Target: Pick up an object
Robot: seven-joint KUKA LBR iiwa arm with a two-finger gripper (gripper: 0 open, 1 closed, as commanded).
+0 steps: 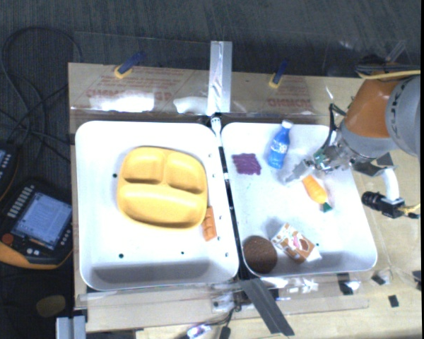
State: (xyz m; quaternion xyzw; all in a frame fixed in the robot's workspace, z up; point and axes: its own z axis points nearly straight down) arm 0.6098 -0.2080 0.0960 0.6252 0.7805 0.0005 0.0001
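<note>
the gripper [301, 169] hangs low in the right bin [353, 224], between a blue bottle [278, 145] and an orange carrot [315, 190]; whether it is open cannot be told. a yellow tray [162, 186] lies in the left bin [99, 246].

The left bin [92, 260] is white and holds a yellow tray [162, 187] and a small orange piece [209, 225]. The right bin [353, 249] is white too. In it are a blue bottle [278, 147] with a white cap, a purple bunch [246, 164], an orange carrot [315, 190] with a green tip, a brown ball [259, 253] and a red-and-white packet [295, 244].
</note>
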